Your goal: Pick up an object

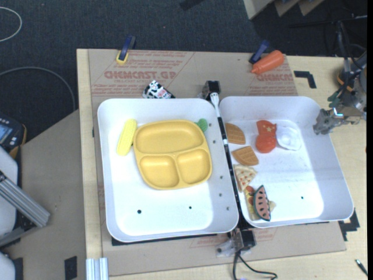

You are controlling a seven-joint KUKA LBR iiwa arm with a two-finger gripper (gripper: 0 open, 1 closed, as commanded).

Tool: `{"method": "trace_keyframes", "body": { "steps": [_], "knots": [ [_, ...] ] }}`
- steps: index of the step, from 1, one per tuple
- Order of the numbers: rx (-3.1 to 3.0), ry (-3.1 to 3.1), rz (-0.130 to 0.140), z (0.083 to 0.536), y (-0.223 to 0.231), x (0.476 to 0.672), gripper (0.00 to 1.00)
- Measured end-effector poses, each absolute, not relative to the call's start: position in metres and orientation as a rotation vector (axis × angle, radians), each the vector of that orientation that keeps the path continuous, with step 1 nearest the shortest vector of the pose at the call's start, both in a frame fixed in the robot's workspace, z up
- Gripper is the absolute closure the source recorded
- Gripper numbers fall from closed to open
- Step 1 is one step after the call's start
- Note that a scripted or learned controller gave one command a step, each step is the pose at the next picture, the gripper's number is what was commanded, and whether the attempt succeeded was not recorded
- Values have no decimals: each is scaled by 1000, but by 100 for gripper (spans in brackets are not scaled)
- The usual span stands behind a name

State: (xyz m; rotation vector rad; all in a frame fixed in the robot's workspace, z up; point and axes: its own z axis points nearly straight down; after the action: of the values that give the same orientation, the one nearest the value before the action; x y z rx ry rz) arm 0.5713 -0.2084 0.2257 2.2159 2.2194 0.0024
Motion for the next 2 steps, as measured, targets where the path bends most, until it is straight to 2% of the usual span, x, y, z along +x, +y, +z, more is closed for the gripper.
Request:
{"method": "trace_keyframes", "body": {
  "steps": [1,2],
  "knots": [
    [2216,2229,2,235,-154,574,100],
    [2219,2231,0,229,-107,562,100]
  ]
}}
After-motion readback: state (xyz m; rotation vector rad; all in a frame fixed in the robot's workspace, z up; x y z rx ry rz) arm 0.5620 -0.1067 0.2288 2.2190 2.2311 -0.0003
